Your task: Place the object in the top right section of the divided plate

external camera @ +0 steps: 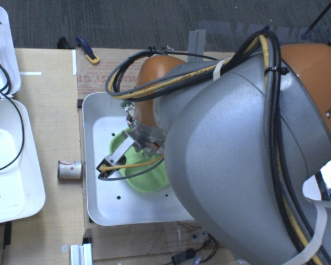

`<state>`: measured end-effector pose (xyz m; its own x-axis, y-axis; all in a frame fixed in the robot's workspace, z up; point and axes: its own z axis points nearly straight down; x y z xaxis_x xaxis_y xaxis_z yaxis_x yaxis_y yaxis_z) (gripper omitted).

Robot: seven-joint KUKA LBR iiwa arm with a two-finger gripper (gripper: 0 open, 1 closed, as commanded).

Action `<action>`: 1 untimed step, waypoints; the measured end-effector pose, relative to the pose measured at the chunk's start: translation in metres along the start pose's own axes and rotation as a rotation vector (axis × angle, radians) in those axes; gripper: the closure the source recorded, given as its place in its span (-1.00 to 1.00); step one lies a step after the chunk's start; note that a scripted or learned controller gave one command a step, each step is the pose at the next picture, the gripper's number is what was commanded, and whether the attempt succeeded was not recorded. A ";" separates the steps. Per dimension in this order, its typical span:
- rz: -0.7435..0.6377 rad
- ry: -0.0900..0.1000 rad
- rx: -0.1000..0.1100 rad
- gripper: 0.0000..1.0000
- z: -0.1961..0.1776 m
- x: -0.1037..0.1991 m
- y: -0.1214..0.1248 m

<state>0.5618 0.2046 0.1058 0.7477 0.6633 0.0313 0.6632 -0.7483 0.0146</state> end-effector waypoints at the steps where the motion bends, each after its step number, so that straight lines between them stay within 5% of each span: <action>1: -0.049 -0.036 0.017 1.00 -0.021 -0.027 -0.056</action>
